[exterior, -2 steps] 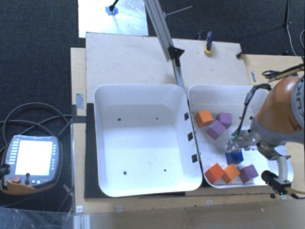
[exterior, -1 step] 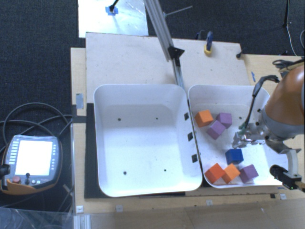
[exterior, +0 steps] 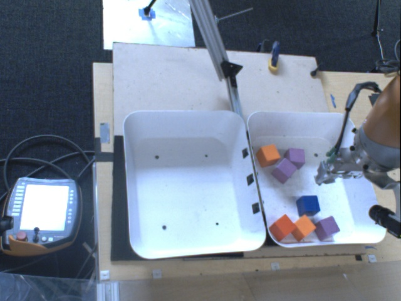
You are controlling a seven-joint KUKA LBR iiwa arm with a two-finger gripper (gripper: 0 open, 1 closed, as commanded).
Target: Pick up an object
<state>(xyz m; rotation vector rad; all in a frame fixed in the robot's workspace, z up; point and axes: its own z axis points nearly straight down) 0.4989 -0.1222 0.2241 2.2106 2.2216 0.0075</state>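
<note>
Overhead camera, slanted (fixed), overlooking both bins (exterior: 188,121).

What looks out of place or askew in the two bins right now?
Nothing stands out. All seven blocks sit inside the right bin: an orange block with two purple ones near its far side, and a blue block by a near cluster. The gripper hangs above that bin.

Left bin (exterior: 188,243) floor open; right bin (exterior: 263,130) blocks (exterior: 283,168) clustered top-left & bottom, centre seemingly free.
</note>
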